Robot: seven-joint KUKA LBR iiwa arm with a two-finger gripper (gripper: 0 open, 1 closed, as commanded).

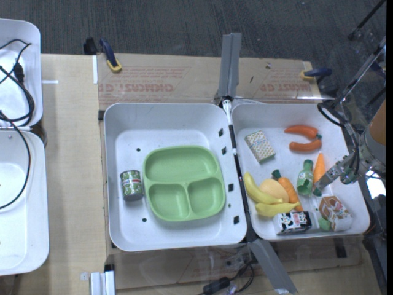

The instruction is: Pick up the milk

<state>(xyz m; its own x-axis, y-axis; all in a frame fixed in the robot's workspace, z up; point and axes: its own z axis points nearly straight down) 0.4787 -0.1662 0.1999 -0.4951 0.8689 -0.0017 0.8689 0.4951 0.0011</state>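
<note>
The milk is a small carton with black and white cow patches. It lies on its side at the front of the right bin, just below the bananas. My gripper hangs over the right side of that bin, beside a green bottle and an orange carrot. It is up and to the right of the milk, well apart from it. Nothing shows between its tips.
A brown and white carton sits just right of the milk. Two orange sausages, a patterned box and a second carrot also lie in the right bin. The left bin holds a green divided plate and a small can.
</note>
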